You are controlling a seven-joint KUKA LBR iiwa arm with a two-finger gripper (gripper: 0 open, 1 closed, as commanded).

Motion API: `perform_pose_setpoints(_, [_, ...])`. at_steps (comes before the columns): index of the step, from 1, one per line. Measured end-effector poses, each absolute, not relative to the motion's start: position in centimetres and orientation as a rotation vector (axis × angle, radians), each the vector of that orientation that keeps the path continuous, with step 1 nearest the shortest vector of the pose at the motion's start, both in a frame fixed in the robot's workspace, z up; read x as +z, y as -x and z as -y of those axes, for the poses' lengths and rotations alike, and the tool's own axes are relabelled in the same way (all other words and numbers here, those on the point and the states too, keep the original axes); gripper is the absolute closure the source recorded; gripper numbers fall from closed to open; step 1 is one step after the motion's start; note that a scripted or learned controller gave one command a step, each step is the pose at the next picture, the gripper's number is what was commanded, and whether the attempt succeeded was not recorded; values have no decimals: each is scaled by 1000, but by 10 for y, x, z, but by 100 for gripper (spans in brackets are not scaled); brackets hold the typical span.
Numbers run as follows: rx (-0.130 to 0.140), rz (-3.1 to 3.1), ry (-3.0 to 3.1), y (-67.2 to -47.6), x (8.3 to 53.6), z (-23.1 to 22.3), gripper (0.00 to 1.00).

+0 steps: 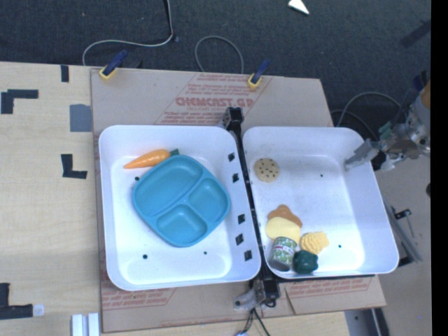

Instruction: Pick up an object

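Note:
My gripper (369,158) hangs over the right rim of the right bin (329,187), at the view's right edge. It is open, with nothing between its fingers. In that bin a round speckled cookie (266,169) lies near the left wall. A cluster sits at the front: a yellow piece (281,228) on a brown piece (285,213), a yellow corn cob (314,241), a small can (283,251) and a dark green item (305,262). The left bin (119,257) holds a blue divided plate (182,199) and an orange carrot (147,159).
Both bins rest on a cardboard sheet (210,96) clamped at the back by two clips (112,67). A black divider strip (239,187) runs between the bins. Cables (210,47) loop on the dark floor behind. The middle and back of the right bin are bare white.

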State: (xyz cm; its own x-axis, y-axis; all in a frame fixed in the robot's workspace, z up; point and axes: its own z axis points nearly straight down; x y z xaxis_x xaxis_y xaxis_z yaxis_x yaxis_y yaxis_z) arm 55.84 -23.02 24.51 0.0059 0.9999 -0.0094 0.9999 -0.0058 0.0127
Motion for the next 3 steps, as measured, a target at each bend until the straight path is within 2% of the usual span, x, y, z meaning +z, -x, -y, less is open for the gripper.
perform_pose_setpoints(1, [-3, -2230, -2220, -558, 175, 166, 0])
perform_pose_setpoints(2, [-2, -2223, -2214, -542, 81, 103, 0])
perform_pose_setpoints(3, [15, -2219, -2204, -657, 192, 88, 0])
